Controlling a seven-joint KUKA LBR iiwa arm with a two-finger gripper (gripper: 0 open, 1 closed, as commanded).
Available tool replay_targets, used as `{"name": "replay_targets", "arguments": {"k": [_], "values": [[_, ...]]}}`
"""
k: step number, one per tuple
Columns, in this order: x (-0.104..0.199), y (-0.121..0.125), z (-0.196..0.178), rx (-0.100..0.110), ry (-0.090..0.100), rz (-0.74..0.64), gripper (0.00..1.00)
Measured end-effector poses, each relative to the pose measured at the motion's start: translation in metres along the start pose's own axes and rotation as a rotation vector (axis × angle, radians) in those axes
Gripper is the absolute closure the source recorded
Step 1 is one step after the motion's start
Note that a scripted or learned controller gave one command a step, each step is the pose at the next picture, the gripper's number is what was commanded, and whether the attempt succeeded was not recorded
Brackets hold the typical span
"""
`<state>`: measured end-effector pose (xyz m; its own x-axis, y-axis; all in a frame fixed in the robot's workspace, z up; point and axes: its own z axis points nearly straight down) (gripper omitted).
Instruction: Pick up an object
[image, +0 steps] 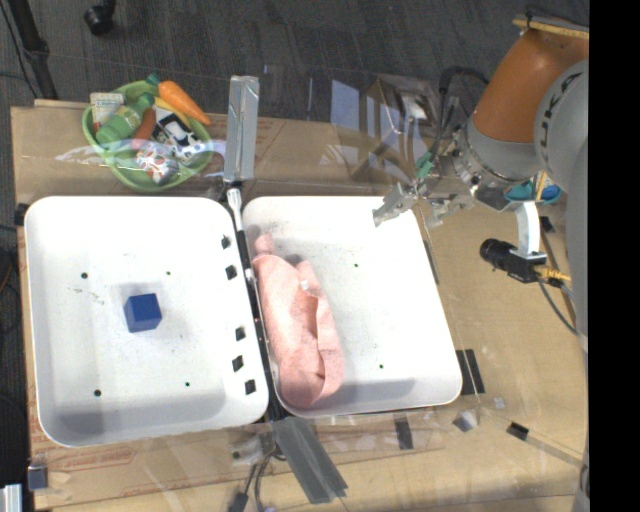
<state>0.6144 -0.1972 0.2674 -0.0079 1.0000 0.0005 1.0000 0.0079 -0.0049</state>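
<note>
A blue cube (143, 311) lies in the left white bin (60, 400), a little left of its middle. A pink folded cloth (298, 330) stretches along the left side of the right white bin (420, 300), from near the back to the front wall. My gripper (398, 205) hangs over the back right corner of the right bin, well apart from the cloth. Nothing shows between its fingers.
A green bowl (150, 178) with a carrot and several small items stands behind the left bin. A grey metal bar (240, 125) rises at the back between the bins. Black clips (241, 335) line the divider between the bins.
</note>
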Motion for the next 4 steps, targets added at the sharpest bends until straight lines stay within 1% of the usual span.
{"name": "replay_targets", "arguments": {"k": [1,2,3,4], "values": [[0.086,-0.021,0.136,0.002,0.0,-0.095,0.0],[0.083,-0.079,0.176,-0.003,0.0,-0.226,0.0],[0.083,-0.078,0.165,-0.003,0.0,-0.231,1.0],[0.083,-0.078,0.165,-0.004,0.0,-0.23,0.0]]}}
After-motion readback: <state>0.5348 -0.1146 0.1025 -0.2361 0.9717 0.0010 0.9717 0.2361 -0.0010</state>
